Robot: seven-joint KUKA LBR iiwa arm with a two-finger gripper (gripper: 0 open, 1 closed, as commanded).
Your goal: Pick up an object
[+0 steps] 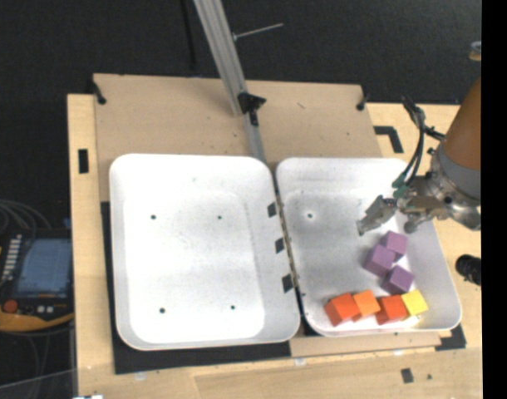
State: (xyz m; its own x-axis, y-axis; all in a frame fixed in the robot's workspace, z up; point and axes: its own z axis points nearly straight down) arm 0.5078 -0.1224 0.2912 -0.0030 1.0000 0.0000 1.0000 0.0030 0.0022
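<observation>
Nearest the lower edge of the camera view: bare rim of the wooden bench (237, 376), pale tan, carrying both bins.

Right bin (320, 189), shallow and white, front corner: one row of blocks lying close together along the near wall. From left, an orange-red block (343, 308), an orange block (366, 302), a red block (392, 308), a yellow block (415, 302). The row members appear to touch their neighbours.

Just behind the row, same bin: three purple blocks clustered, one (398, 278) near the red and yellow blocks, one (380, 259) beside it, one (395, 243) farthest back.

Above the purple cluster: gripper (392, 215), entering from the right, fingers spread apart with nothing between them; one grey finger (374, 216) points left over the bin floor. The gripper sits just behind the rearmost purple block; contact cannot be judged.

Left bin (187, 248), white, adjoining the right bin along its inner wall.

Far side: brown backboard (170, 115), and a slanted grey metal rail (220, 40) running up to the top edge.

Left, off the bench: a blue-screened device (41, 268) with cables.
</observation>
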